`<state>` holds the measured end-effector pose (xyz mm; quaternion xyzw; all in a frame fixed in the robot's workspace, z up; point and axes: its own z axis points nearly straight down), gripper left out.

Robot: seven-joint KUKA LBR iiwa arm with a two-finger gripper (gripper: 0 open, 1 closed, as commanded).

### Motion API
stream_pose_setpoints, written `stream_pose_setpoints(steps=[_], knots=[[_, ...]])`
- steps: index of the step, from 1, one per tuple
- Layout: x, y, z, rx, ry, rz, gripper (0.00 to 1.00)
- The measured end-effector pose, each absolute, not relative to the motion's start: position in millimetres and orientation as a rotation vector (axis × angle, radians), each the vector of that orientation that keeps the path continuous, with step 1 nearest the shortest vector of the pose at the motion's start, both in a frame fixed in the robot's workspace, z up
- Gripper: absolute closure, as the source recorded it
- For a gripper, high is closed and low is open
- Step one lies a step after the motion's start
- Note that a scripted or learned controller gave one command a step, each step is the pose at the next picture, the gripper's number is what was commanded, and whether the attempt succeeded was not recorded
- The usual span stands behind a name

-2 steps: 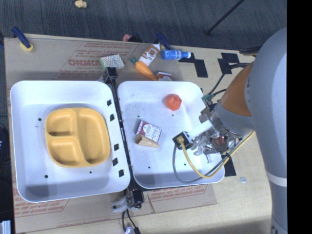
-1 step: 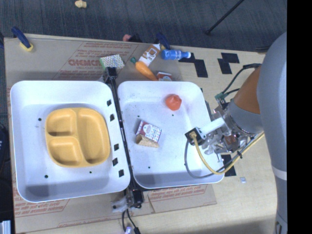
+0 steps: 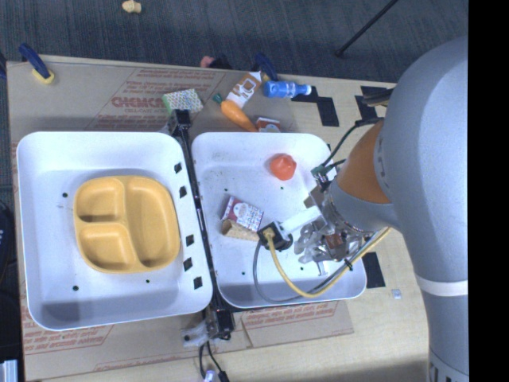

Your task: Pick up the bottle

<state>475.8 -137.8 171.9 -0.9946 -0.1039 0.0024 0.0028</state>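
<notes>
A small blue bottle [image 3: 284,90] lies on its side on the bench, behind the right bin [image 3: 208,213] and outside it. My gripper [image 3: 320,245] hangs low over the right bin's near right part, well away from that bottle. Its metal end is tangled in view with a yellow cable [image 3: 290,281], and I see nothing clearly held in it. Just left of the gripper lie a small red-and-white carton [image 3: 242,212] and a tan wedge [image 3: 237,230]. A red round thing [image 3: 281,165] sits toward the bin's far side.
The left bin [image 3: 32,213] holds a yellow divided plate [image 3: 127,222]. Behind the bins lie an orange carrot-like thing [image 3: 237,115], a white-and-orange pack [image 3: 244,88] and a green patterned pad [image 3: 182,100]. The grey arm [image 3: 421,173] covers the right side.
</notes>
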Motion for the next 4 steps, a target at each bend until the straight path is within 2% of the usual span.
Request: stream_pose_setpoints(steps=[1, 4], knots=[[475.7, -199.4, 192.2, -3.121, -0.324, 0.006, 1.0], [476.0, -186.4, 196.9, -3.118, -0.328, 0.007, 1.0]])
